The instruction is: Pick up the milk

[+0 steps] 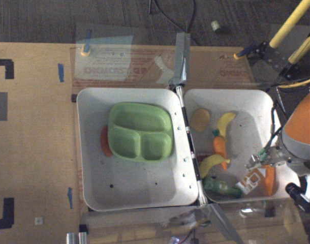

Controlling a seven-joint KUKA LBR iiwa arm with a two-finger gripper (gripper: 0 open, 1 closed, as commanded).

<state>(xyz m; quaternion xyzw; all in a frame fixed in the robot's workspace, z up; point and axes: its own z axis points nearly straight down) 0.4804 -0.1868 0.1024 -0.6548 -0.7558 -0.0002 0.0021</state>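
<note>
Lying in the right bin [256, 98], near its front wall, the milk [251, 179] is not yet lifted. The gripper [260, 159] is seen just above it; its jaw state cannot be told.

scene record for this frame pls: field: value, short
left bin: green divided plate, orange thing part-hidden under its left edge
right bin: milk carton, two bananas, carrot, green bottle, round tan item
gripper: over the right bin, just above the milk carton
jaws: cannot tell
milk carton: lying in the bin, not lifted
</note>
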